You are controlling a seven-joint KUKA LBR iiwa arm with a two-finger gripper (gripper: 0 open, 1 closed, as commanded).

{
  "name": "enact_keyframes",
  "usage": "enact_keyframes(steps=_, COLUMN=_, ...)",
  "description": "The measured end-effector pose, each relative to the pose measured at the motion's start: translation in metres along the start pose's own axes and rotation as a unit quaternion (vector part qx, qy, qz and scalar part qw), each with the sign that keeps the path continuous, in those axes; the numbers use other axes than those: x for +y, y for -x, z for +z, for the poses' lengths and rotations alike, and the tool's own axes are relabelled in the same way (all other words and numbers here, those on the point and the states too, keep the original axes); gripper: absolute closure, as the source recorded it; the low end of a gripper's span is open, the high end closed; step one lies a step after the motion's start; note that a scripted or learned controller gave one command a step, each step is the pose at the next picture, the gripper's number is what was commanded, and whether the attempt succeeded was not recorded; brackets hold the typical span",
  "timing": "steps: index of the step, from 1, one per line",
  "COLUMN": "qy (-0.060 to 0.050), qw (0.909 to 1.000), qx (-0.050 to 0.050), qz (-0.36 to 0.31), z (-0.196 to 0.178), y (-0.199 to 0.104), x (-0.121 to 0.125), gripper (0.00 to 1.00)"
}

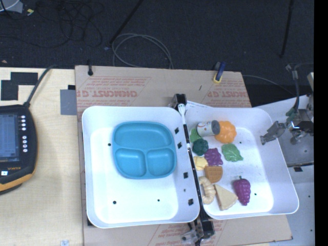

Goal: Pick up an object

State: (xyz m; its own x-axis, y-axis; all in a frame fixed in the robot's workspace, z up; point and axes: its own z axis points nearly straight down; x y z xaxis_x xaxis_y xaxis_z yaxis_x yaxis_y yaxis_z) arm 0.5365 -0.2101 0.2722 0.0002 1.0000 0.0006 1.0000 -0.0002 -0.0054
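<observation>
Claw (270, 133) at right edge — low, unladen

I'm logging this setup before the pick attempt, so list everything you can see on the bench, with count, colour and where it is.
White bins: 2, side by side; left bin, right bin.
Divided plate: 1, blue, in the left bin.
Orange fruit: 1, orange, top of the right bin.
Small can: 1, white and green, lying left of the orange fruit.
Purple grapes: 1, right bin, lower right.
Second grape bunch: 1, purple, centre of the pile.
Leafy green: 1, green, right of that bunch.
Cheese wedge: 1, tan, right bin's near edge.
Cardboard sheet: 1, brown, under both bins.
Teach pendant: 1, black and orange, far left.
Gripper: 1, grey, at the right bin's right rim.
</observation>
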Motion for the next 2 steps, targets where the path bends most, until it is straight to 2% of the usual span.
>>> enact_keyframes(steps=1, qy=-0.005, qw=1.0000, qx=0.003, qz=0.000, z=0.107, y=-0.038, x=-0.017, gripper=0.00)
enact_keyframes(steps=2, qy=0.000, qw=1.0000, qx=-0.002, qz=-0.001, z=0.188, y=-0.098, x=0.029, gripper=0.00)
